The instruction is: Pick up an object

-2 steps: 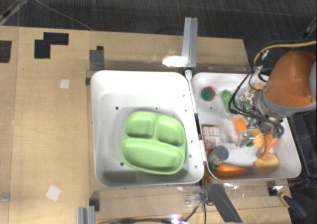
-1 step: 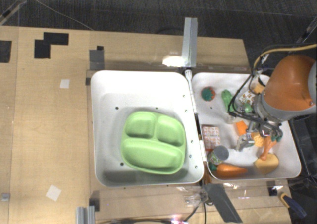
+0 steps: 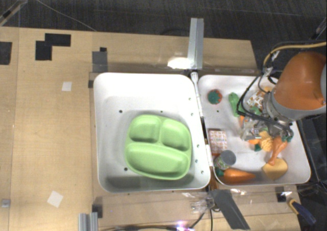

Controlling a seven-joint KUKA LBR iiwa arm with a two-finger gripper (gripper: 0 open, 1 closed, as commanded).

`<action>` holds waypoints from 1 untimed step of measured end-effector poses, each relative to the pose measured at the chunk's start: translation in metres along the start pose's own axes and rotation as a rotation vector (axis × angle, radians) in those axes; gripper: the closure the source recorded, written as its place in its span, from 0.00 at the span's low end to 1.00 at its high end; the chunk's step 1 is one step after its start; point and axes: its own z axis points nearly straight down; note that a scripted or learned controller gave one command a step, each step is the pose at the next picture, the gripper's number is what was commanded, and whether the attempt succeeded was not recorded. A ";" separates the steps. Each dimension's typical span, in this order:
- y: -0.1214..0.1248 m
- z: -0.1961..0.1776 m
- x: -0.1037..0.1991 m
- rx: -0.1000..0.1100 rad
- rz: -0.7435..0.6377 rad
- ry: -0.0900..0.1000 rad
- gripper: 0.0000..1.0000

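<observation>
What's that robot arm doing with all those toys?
The robot arm reaches into the right bin, which holds a jumble of small toys: a carrot, a small red and green ball, a little box and more. Its gripper is down among them, trying to pick one up. The left bin holds a green divided plate.

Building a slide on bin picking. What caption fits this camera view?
KUKA arm's gripper lowered among small toys in the right bin; a green divided plate lies in the left bin.
</observation>
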 end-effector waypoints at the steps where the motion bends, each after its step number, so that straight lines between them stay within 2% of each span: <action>1: 0.000 0.001 0.000 0.000 0.000 0.001 0.00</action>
